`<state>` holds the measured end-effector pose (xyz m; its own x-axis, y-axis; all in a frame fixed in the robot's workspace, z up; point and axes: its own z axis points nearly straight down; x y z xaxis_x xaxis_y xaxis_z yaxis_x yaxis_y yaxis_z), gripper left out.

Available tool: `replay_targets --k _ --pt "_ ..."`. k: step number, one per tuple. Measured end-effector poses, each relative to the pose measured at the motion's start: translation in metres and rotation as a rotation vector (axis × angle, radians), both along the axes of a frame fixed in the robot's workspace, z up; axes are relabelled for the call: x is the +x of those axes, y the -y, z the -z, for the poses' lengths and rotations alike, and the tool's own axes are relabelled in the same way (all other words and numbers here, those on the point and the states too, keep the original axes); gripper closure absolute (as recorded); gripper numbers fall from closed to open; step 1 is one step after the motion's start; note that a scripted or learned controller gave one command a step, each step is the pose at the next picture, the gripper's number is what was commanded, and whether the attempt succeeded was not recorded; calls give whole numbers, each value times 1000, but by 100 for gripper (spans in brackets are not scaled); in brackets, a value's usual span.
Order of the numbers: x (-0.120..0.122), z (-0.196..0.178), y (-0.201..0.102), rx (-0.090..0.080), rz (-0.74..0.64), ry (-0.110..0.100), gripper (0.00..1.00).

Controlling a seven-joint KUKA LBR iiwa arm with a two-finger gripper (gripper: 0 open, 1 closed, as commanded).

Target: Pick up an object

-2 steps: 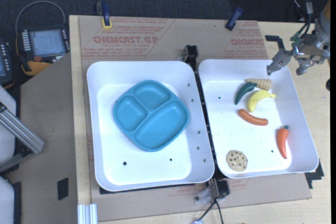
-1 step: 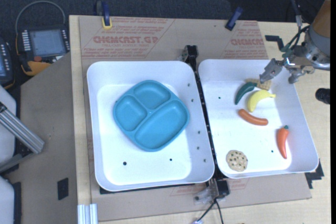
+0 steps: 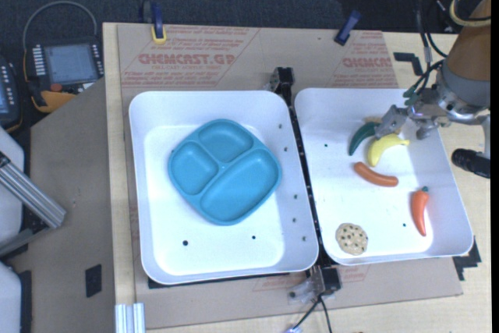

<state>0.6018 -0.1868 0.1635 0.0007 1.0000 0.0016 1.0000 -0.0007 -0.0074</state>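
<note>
Whether the gripper [image 3: 407, 115] was open I could not tell; beside the banana [image 3: 383, 148] and green pepper [image 3: 360, 136], it risked nudging both.

Bright, even overhead light; soft shadows, mild glare, slightly soft focus.

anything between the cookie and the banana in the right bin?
Yes. In the camera view the hot dog lies between the cookie and the banana.
</note>
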Motion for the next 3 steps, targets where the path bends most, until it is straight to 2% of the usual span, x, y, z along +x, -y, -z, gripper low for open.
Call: replay_targets --k 1,2,3 --pt "-1 60 8 0 0 0 0" --pt "2 45 8 -3 -1 10 100" --pt "2 -2 16 -5 0 14 100"
